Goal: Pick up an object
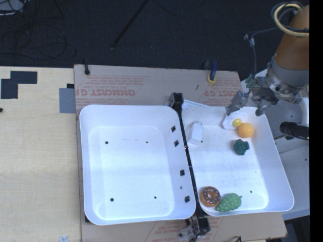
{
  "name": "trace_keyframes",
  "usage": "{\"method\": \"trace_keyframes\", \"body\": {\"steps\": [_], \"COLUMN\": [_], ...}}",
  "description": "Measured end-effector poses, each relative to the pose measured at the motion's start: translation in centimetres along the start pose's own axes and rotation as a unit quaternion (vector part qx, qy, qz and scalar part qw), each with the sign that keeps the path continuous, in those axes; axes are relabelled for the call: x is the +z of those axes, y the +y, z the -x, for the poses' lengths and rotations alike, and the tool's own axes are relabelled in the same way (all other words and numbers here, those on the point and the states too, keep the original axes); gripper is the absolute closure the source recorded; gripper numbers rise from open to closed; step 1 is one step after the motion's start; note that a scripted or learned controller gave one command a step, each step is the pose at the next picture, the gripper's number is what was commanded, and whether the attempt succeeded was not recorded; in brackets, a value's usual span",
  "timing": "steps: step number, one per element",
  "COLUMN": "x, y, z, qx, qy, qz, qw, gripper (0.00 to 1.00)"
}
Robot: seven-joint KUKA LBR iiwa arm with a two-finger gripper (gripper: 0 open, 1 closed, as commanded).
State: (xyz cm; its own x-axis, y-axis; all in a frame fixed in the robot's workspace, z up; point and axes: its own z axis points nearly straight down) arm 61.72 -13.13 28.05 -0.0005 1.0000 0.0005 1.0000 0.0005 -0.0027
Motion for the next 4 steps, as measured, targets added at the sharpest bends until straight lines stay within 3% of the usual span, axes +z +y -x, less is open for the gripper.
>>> {"method": "trace_keyframes", "body": {"steps": [1,2,3,4], "x": [11.5,19.8,18.2,12.1], "y": [-2.9,-2.3,-2.2,-5.4], "z": [6.9,8.2,8.3,5.1], "qx": [0.003,0.001,0.002,-0.001], "qy": [0.000,0.000,0.000,0.001], "qz": [-0.004,-0.001,0.001,0.000], "qw": [1.0000,1.0000,1.0000,1.0000], "gripper": [0.00,0.00,1.00,1.00]}}
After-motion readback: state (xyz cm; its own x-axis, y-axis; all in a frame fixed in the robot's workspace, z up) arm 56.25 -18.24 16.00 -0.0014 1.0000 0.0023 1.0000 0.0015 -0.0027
